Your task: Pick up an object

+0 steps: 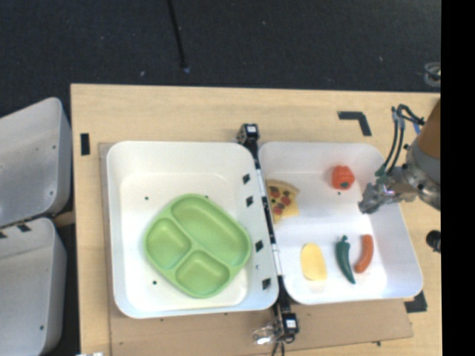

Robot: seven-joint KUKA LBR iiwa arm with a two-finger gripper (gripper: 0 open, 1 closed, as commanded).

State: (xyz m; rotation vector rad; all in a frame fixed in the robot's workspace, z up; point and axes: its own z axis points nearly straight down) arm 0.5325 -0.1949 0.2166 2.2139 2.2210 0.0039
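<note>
Risk, crowding: the green pepper (344, 259) and the red sausage-like piece (364, 253) lie just beside each other in the near part of the right bin (319, 158); a descent between them could nudge both and close on neither.
Risk, rolling: the orange-red tomato (341, 176) looks rounded and may slip out of a pinch taken off-centre.
Risk, flat items: the pizza slice (282, 199) and the yellow piece (313, 262) lie low on the bin floor and may be hard to get under.
Arm pose: reaches in from the right, wrist over the right bin's right side.
Gripper (371, 199): near the tomato, apart from it; grasping nothing visible, open or closed I cannot tell.
Left bin (126, 162): carries a green divided plate (197, 245).
</note>
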